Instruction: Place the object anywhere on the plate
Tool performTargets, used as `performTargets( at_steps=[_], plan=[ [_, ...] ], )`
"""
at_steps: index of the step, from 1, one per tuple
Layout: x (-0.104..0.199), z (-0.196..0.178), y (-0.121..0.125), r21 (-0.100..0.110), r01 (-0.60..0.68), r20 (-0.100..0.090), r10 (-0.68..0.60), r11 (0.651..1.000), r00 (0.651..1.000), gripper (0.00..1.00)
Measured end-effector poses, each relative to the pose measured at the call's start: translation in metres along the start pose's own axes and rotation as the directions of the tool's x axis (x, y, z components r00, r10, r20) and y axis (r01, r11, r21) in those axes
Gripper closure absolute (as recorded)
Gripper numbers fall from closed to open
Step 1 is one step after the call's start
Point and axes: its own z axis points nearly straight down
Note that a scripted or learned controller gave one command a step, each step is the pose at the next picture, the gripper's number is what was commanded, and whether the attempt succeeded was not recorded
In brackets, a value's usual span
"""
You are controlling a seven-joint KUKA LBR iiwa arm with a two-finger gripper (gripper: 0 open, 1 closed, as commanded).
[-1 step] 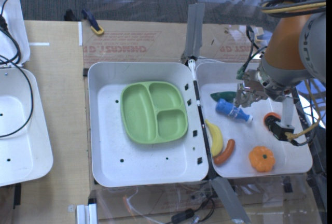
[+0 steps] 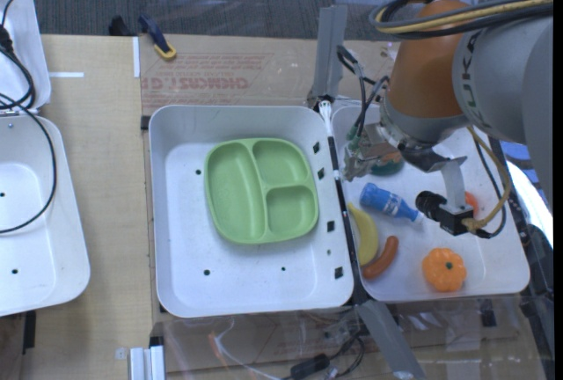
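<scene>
One relation mattered to us: the gripper [image 2: 354,160] hung low at the right bin's [image 2: 501,277] left wall, and the blue bottle [image 2: 387,201] lay just below and right of it, its long axis slanting down to the right. We could not tell the gripper's state. Off to its left — across the wall — sat the green plate [image 2: 261,190].

A light wooden bench [image 2: 97,105] carries two shallow white bins side by side, the left bin [image 2: 176,281] and the right bin [image 2: 493,277], touching along their inner edges. A flattened cardboard sheet [image 2: 220,75] lies behind the left bin.
</scene>
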Motion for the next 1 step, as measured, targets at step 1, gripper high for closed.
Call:
performTargets(
  at_steps=[1],
  plan=[
    [0.0782,0.0003,0.0294,0.001,-0.012,0.0,0.012,1.0,1.0,1.0]
  ],
)
